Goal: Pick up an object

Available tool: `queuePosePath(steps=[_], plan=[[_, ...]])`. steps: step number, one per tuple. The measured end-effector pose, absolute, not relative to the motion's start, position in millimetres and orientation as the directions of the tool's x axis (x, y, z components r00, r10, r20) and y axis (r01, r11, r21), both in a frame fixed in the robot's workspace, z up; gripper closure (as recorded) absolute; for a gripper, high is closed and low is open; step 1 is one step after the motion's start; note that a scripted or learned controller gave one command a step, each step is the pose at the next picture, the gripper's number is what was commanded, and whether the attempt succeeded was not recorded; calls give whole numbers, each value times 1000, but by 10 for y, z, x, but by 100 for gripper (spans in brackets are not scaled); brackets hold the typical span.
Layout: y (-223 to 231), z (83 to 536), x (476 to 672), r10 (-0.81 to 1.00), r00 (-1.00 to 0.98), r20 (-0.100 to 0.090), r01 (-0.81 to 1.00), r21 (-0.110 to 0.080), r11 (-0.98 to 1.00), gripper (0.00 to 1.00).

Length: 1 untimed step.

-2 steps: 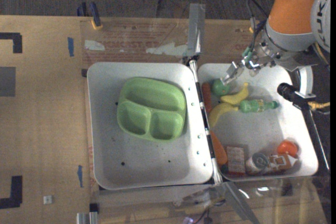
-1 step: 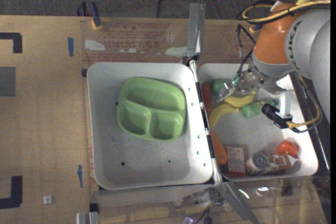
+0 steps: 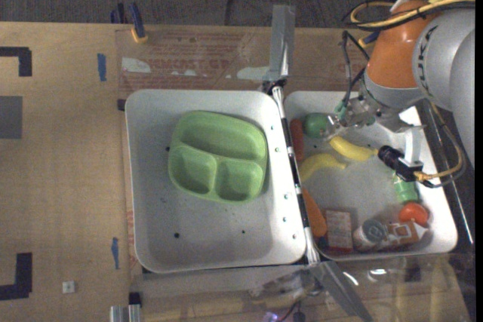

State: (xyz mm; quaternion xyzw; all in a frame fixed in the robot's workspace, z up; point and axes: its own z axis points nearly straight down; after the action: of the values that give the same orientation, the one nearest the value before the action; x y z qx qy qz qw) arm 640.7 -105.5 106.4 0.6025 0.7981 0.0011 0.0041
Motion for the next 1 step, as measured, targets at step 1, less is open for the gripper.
queuePosePath(steps=[1], plan=[[-974, 2155, 5929, 994, -107, -2, 994, 3, 107, 100]])
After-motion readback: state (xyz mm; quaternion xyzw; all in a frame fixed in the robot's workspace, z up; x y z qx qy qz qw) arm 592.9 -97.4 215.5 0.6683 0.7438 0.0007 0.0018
